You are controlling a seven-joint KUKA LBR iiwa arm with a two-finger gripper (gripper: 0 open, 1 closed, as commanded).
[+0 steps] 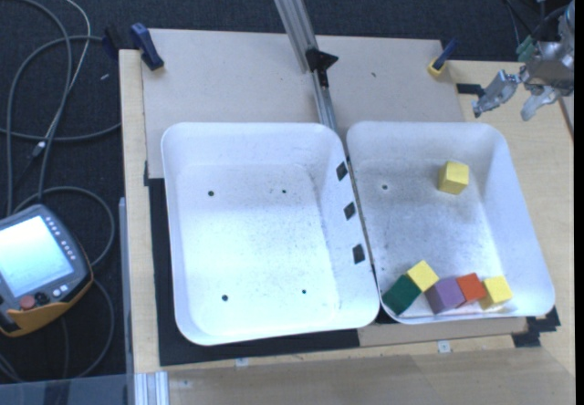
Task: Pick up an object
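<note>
The gripper (511, 100) hangs above the bench just beyond the far right corner of the right bin (520, 202), its two fingers spread apart and holding nothing. The nearest thing to pick is a lone yellow block (453, 177), which sits in the far part of that bin, apart from everything else. From the gripper it lies toward the near side of the bench and a little to the left, inside the bin's far wall, so the coming move looks like a short reach inward over the rim and then down. The block is a cube and offers no long side to line up with.

Four or five more blocks (444, 288), green, yellow, purple, orange and yellow, crowd together along the near edge of the same bin, touching one another and much farther from the gripper. The left bin (182, 212) lies well away.
</note>
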